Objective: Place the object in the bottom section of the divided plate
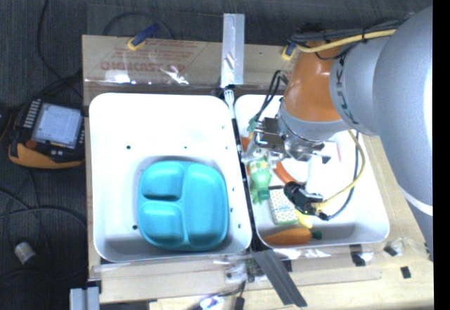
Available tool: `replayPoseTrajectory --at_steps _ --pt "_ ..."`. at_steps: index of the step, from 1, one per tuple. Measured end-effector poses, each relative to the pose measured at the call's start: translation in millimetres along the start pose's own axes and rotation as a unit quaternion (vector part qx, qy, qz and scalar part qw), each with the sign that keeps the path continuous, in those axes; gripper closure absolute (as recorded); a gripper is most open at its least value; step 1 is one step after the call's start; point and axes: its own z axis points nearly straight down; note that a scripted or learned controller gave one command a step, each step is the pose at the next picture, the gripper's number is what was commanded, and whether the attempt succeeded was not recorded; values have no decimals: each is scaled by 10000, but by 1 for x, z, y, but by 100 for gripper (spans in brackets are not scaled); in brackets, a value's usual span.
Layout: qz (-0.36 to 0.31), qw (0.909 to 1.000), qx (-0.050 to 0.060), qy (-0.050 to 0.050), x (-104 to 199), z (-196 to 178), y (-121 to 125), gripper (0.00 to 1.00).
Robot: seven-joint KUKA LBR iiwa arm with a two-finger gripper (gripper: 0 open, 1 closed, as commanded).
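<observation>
Smooth grey arm [401, 84], glossy turquoise divided plate [184, 204]

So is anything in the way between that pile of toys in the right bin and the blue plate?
Only the bins' own walls. The divided plate lies in the left bin, and the small objects lie in the right bin under the arm's wrist. The two rims meet between them, so anything carried across must be lifted over that ridge.

Divided plate [184, 204] in left bin [119, 126], toward 6 o'clock; small objects [271, 192] in right bin [365, 221], 9 o'clock side.
</observation>
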Motion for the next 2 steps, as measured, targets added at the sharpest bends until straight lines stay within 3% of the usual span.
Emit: replayPoseTrajectory --at_steps 1,2 --pt "-2229 9748 -6 0 55 0 1 100" --pt "-2709 9626 2 -3 124 -2 -82 100"
